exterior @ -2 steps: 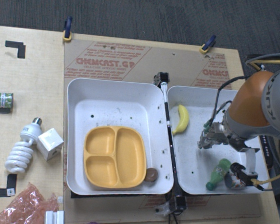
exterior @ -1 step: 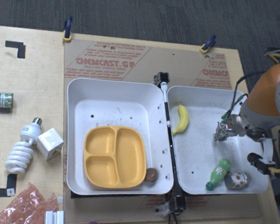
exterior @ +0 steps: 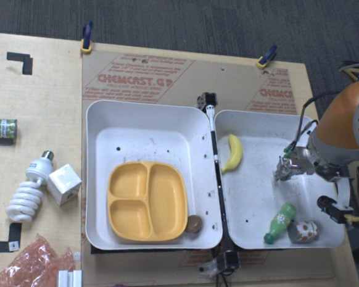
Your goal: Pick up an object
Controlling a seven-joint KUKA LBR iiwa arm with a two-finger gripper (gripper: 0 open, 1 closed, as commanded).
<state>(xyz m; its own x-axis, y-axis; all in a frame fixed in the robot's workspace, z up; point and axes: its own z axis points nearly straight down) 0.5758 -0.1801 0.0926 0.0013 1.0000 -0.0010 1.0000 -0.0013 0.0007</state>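
My gripper hovers over the right bin, finger state unclear; nothing held. Next, I'd descend on the green bottle at six o'clock.

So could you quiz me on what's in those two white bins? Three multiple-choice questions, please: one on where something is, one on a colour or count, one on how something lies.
1. Where is the banana?
A. right bin
B. left bin
C. on the bench

2. How many compartments has the yellow tray?
A. two
B. three
C. four

3. How does the green bottle rest?
A. upright
B. lying on its side
C. held by the arm

Answers: 1 A, it lies near the right bin's left wall. 2 B, one long and two smaller. 3 B, it lies flat on the bin floor.
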